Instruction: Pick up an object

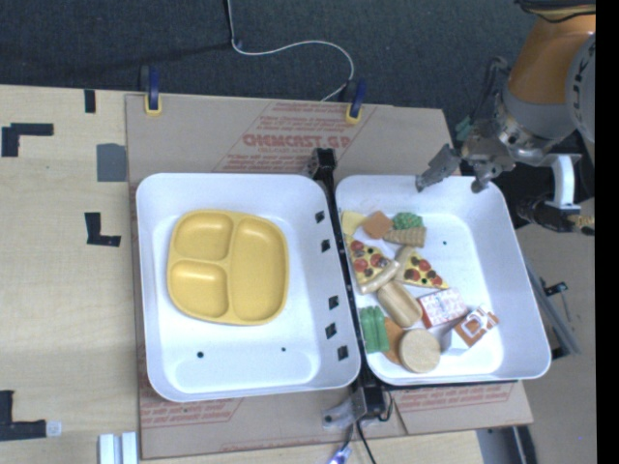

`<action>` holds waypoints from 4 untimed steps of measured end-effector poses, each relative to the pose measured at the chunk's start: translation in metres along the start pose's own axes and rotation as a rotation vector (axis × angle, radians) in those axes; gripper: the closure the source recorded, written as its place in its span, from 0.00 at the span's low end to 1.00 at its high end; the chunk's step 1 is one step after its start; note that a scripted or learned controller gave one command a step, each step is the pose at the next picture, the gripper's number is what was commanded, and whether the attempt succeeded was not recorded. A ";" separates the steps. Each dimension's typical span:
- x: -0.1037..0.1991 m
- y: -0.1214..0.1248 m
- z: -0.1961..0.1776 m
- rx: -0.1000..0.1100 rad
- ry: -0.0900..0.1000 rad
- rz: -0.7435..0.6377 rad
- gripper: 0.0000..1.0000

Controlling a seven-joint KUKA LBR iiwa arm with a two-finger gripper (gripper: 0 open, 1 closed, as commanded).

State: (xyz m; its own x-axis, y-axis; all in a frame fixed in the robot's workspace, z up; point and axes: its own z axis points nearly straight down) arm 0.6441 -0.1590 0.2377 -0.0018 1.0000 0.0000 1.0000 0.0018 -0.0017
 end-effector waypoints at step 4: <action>0.028 0.028 0.147 -0.014 -0.008 -0.002 0.00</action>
State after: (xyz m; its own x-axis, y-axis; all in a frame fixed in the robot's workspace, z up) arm 0.6723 -0.1307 0.0905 -0.0036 1.0000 -0.0079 0.9999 0.0037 0.0124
